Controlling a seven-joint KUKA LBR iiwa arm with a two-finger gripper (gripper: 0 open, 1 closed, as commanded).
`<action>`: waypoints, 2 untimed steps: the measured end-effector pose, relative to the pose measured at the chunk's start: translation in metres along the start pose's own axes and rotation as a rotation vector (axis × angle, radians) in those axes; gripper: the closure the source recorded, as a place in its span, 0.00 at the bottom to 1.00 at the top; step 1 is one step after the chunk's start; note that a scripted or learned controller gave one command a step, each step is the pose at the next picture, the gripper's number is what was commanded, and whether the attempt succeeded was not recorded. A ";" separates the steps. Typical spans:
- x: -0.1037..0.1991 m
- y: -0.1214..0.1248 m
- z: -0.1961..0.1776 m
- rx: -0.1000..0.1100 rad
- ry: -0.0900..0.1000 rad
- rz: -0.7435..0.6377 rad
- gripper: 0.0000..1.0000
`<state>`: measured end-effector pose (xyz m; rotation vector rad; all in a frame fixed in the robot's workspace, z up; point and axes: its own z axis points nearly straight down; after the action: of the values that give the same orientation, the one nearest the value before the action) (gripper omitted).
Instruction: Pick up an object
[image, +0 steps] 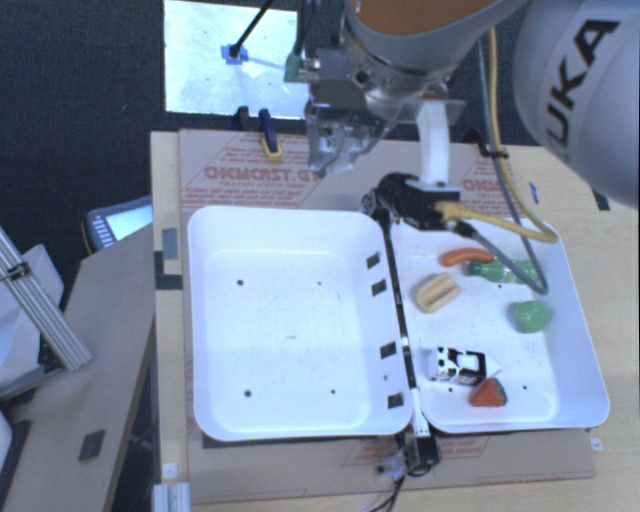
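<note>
Tool (335, 150) above the desk (250, 180) behind the left bin (215, 225), jaw state not discernible; right bin (575, 380) holds several small items.

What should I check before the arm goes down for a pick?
1. Targets in right bin: hot dog, bread, green lump, cow toy, red piece. Ok.
2. Gripper above a target: it hangs over the cardboard behind the left bin. Not ok.
3. Nothing between its fingers: cannot tell.
4. Bread stands apart from its neighbours: ok.
5. Cow toy and red piece lie close together: not ok for a clean grasp.
6. Yellow cable trails over the right bin's back edge: possible snag, not ok.
</note>
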<state>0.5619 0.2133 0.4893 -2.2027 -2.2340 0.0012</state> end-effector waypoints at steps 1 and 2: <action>0.023 0.005 -0.048 -0.009 0.001 0.007 1.00; 0.022 0.005 -0.057 -0.007 0.000 0.007 1.00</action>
<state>0.5673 0.2349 0.5465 -2.2143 -2.2295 -0.0072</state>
